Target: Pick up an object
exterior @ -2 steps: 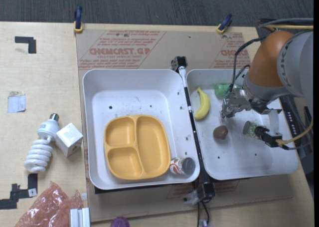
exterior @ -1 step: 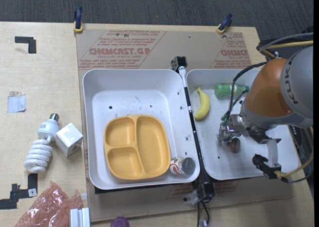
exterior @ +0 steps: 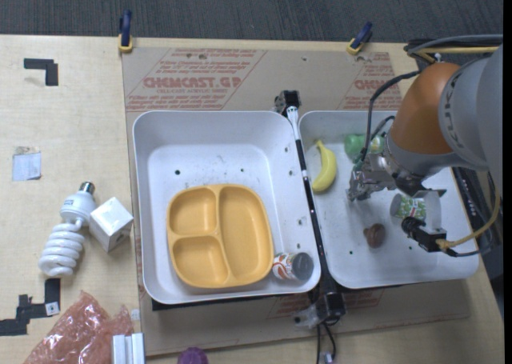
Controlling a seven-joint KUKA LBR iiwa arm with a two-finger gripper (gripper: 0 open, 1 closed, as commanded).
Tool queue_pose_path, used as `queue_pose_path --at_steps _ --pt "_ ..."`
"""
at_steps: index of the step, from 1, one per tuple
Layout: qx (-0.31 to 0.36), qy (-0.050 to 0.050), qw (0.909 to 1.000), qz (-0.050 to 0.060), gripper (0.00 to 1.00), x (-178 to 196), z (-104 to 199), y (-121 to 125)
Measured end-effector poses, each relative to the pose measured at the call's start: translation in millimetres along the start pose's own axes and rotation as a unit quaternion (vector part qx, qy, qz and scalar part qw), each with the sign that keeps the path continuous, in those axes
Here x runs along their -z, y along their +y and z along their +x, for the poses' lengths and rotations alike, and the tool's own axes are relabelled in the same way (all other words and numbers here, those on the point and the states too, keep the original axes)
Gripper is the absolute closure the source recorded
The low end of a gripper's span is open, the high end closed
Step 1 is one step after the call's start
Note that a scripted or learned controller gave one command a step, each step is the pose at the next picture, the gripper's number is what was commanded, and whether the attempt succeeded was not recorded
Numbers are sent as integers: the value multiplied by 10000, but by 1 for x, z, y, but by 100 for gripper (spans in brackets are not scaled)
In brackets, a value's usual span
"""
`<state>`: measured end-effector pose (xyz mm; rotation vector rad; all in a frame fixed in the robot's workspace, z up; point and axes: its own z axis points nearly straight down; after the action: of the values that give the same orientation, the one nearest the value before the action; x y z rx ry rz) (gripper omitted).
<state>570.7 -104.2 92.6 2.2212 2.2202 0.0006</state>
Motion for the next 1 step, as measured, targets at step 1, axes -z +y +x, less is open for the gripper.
queue_pose_path --at_steps 1 --pt "-6 2 10000 5 0 0 -24 -84"
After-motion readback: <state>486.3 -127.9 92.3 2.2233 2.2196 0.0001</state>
